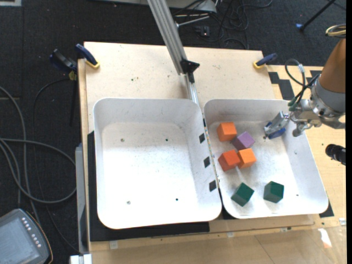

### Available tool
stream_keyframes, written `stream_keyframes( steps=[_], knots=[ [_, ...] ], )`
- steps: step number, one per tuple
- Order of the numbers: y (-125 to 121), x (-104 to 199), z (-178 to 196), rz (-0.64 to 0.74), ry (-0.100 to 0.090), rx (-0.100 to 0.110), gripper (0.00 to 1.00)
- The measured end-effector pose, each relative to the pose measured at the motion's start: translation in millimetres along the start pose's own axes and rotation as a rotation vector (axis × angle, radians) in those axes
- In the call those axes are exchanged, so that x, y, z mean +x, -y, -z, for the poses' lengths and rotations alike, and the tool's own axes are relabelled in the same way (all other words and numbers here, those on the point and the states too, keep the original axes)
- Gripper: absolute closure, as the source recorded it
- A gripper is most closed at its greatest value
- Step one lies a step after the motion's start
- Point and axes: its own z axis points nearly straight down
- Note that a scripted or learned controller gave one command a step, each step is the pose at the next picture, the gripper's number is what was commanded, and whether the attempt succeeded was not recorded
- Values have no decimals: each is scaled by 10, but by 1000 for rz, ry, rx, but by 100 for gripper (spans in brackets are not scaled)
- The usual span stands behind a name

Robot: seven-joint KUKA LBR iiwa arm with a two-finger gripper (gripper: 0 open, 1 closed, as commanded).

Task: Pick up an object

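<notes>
Wooden bench top (143,70) carrying the left white bin (110,147). Aluminium strut (168,32) descends from 12 o'clock to the bins' shared edge. Yellow-blue clamps at 10 o'clock (87,56) and 1 o'clock (265,60). Cables (27,164) at 9 o'clock; pendant screen (19,241) at 7 o'clock.

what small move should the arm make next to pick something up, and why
Probably shift the hand a little toward the purple block and lower it. The hand sits above the right bin near its upper right, with nothing seen in it, and that block is the nearest one, lying just left of and below it, beside the orange blocks.
</notes>
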Motion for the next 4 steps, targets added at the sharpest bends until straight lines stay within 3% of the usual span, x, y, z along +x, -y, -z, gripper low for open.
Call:
stream_keyframes(
  steps=[2,3,4],
  knots=[
    [56,-149,-1152,-1,-1,1,0],
    [30,-153,-1007,-1,2,-7,100],
    [73,-66,-475,3,2,-11,100]
  ],
)
